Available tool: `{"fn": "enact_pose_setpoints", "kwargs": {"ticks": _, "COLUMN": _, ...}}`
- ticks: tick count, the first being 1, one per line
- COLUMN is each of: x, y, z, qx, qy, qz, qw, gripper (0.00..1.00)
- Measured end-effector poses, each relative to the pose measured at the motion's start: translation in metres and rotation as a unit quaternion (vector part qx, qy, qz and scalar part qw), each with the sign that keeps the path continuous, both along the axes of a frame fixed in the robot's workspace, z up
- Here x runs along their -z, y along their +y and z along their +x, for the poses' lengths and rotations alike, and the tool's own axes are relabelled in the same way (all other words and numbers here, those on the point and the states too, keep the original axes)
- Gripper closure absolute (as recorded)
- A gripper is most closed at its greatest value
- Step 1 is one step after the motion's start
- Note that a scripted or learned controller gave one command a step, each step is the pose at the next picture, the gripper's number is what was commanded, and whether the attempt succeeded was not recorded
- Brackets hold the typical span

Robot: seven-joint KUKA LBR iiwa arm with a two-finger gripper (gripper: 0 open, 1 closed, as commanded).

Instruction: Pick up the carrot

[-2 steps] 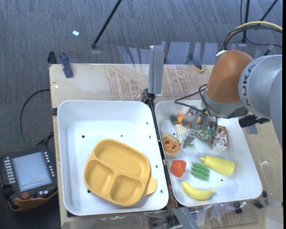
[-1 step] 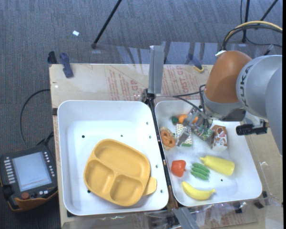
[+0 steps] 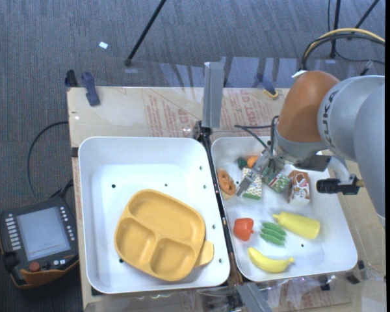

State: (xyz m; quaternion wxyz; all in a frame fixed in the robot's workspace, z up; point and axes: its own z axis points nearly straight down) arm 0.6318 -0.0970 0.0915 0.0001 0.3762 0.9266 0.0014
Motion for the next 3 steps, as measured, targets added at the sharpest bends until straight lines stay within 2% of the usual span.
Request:
{"fn": "enact_pose_setpoints", "kwargs": {"ticks": 1, "x": -0.001, "y": -0.024, "z": 0.008, "qx": 0.283, "qy": -0.003, "qz": 0.0003, "qw": 0.959, "gripper": 0.0}}
{"fn": "enact_pose_setpoints", "kwargs": {"ticks": 2, "x": 0.005, "y": -0.093, "z": 0.012, "qx": 0.329, "qy": 0.003, "qz": -0.0007, "qw": 0.9442, "gripper": 0.0}}
{"fn": "enact_pose_setpoints", "kwargs": {"ticks": 3, "x": 0.005, "y": -0.106, "z": 0.013, "qx": 0.53, "qy": 0.01, "qz": 0.0025, "qw": 0.848, "gripper": 0.0}}
